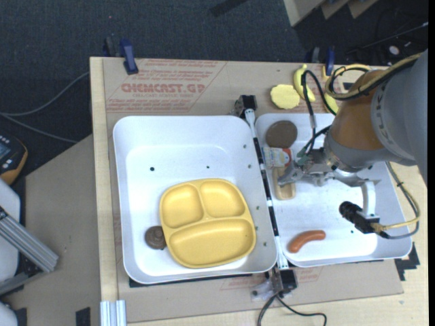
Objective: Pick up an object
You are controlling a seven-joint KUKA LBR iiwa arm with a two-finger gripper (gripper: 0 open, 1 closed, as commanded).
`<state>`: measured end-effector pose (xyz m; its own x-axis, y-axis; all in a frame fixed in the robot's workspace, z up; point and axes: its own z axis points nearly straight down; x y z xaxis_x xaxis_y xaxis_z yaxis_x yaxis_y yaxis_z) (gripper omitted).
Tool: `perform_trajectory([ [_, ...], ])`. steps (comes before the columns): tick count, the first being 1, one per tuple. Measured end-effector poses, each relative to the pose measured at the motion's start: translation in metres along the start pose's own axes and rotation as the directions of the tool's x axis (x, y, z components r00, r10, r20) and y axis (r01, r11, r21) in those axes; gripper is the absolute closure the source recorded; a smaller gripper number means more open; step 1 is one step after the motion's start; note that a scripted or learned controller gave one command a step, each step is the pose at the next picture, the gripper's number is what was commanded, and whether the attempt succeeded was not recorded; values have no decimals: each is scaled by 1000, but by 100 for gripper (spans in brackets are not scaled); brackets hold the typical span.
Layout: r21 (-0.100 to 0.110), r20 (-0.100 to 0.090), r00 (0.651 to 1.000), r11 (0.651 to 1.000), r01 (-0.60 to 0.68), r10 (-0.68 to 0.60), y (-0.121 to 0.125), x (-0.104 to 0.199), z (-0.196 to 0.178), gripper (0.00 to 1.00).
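My gripper [297,173] reaches in from the right and hangs low over the left part of the right bin [340,250]. It is right beside a tan block [285,191] and a small red and white packet [277,157], close enough that contact cannot be judged. A brown round disc [281,133] lies at that bin's far left corner. An orange sausage [306,240] rests near its front edge. The grey arm with its orange band [353,124] covers the bin's far right part.
The left bin [136,148] holds a yellow divided plate [206,221] and a small brown lump [155,237] at its front left. A yellow piece [285,96] lies on the bench behind the right bin. Cables [397,226] loop around the arm.
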<state>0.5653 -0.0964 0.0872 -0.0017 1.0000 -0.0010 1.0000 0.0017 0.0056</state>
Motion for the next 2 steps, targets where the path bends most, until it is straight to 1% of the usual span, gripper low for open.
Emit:
perform_trajectory([
  [1,0,-2,1000,1000,-1,1,7,-9,0,0],
  [2,1,-1,1000,1000,0,0,11,-11,0,0],
])
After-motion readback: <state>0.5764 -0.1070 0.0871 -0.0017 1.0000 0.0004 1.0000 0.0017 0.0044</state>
